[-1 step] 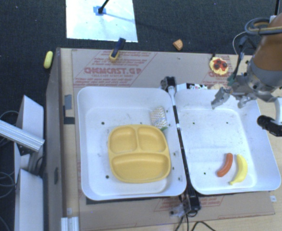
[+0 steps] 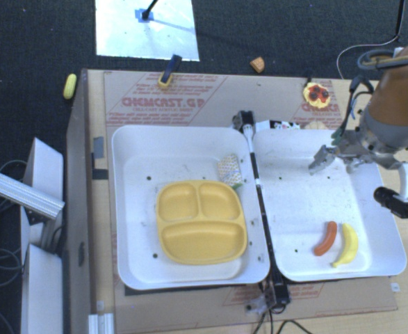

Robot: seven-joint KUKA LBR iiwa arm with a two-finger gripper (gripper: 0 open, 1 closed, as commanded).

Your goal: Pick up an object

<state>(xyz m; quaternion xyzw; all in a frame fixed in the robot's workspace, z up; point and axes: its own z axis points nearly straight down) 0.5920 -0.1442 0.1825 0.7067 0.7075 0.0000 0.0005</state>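
In the right bin (image 2: 294, 207), near its front right corner, an orange-red sausage (image 2: 325, 239) lies beside a yellow banana (image 2: 347, 245). My gripper (image 2: 334, 158) hangs over the back part of this bin, well behind both of them. It stands open with nothing between its fingers. The left bin (image 2: 134, 186) holds a yellow compartment plate (image 2: 201, 221). A small speckled greenish object (image 2: 229, 168) sits just behind the plate, close to the divider.
A toy pizza (image 2: 317, 94) lies on the cardboard behind the right bin. A black clamp (image 2: 245, 122) sits where the bins meet at the back. A black part on the arm (image 2: 396, 202) overhangs the right bin's right rim.
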